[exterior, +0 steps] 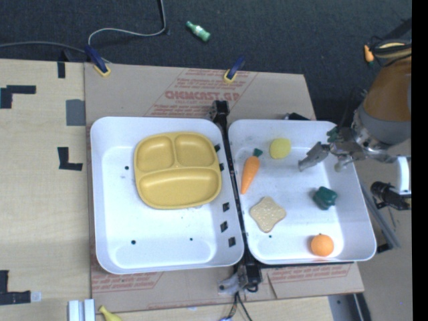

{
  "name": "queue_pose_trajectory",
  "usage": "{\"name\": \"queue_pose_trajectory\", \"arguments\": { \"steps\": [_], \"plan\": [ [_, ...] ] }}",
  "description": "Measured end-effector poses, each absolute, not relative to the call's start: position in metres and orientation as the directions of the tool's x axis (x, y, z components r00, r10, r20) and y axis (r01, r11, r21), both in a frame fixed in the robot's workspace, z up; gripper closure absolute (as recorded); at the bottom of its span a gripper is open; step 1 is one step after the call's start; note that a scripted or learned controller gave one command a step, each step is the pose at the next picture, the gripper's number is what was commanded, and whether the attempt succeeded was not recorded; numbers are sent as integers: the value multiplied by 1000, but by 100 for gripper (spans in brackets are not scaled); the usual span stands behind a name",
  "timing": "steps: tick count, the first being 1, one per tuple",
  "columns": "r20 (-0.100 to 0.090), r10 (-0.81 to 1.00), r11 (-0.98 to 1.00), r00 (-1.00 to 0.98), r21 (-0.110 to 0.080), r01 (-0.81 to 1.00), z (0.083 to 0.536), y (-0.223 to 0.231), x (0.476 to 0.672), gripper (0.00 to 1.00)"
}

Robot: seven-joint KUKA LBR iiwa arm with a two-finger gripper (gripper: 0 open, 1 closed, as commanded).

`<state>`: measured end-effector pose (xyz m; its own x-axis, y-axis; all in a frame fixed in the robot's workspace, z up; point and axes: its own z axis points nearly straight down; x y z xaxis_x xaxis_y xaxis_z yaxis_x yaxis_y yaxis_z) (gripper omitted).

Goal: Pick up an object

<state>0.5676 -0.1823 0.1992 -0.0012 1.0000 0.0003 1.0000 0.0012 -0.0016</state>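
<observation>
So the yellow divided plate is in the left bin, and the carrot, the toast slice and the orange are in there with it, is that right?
Not quite. The yellow divided plate is in the left bin, but the carrot, the toast slice and the orange lie in the right bin, as the camera view shows. The plate is the only large item in its bin.

One camera, fixed above the desk (40,179), looks down at a slant and from some way off. It takes in both white bins: the left bin (107,199) sits near the middle of the picture and the right bin (354,226) toward its right. The far edge of the desk and a strip of dark floor (281,19) run along the top.
</observation>
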Motion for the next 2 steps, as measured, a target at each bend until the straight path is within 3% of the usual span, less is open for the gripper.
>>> {"name": "queue_pose_trajectory", "arguments": {
  "steps": [1,2],
  "plan": [
    [-1,1000,2,-2,4,1000,87,-159,599,0],
    [-11,1000,-2,2,8,1000,88,-107,647,0]
  ]
}}
